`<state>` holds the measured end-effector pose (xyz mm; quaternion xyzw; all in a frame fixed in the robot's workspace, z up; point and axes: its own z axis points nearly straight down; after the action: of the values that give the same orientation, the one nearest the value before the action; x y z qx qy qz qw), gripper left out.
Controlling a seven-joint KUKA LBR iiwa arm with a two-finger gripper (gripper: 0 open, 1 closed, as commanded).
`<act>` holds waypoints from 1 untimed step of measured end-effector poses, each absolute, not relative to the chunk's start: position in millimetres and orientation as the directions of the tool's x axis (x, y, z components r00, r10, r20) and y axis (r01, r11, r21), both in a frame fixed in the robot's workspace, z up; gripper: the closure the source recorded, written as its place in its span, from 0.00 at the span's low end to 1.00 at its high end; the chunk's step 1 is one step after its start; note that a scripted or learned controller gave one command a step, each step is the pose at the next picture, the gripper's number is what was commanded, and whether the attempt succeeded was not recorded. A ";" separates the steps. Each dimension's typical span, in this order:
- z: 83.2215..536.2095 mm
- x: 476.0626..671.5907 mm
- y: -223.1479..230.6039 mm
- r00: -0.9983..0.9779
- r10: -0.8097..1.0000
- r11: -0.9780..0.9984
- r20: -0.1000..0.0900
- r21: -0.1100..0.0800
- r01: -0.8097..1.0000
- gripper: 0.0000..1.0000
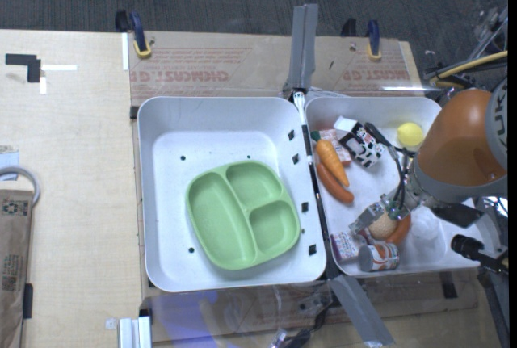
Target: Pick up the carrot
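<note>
The orange carrot [331,163] lies along the left wall of the right bin [428,106], tip pointing toward the front. A second orange carrot-like piece [338,188] rests against it on the near side. My gripper [378,217] hangs low over the front middle of the right bin, right of and nearer than the carrot, clearly apart from it. It sits right at a round beige and orange item [393,228]. The arm's orange band [460,146] hides part of the bin's right side.
The right bin also holds a yellow ball [410,134], a black-and-white item [365,146], a can [378,257] and a pink-labelled packet [343,244]. A green divided plate [242,213] lies in the left bin [161,177]. The divider [305,136] stands beside the carrot.
</note>
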<state>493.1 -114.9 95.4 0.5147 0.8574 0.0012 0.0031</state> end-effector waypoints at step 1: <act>95.9 494.2 -173.8 -0.425 0.905 0.425 -0.006 0.007 0.905 0.00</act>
<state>494.2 -173.8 95.9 0.5363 0.8440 0.0013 0.0043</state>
